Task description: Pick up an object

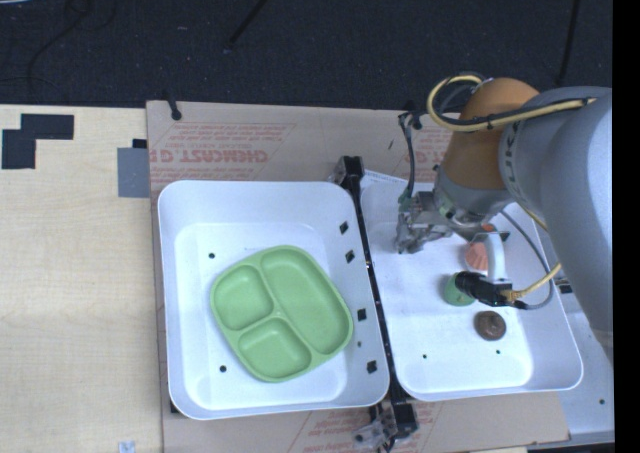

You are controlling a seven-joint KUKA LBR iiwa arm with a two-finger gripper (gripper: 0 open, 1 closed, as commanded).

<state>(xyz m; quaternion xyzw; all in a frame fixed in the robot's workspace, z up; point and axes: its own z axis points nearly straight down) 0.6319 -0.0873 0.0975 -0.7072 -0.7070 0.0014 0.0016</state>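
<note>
Claw low in right bin, upper left corner; I can't tell its state. Small objects nearby: green piece, brown disc. I judge both light, rigid; grip across width.

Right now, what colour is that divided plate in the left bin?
Light green. The divided plate has three compartments and shows best in the camera view.

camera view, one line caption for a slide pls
Arm's gripper low in the right bin; green divided plate lies in the left bin.
</note>
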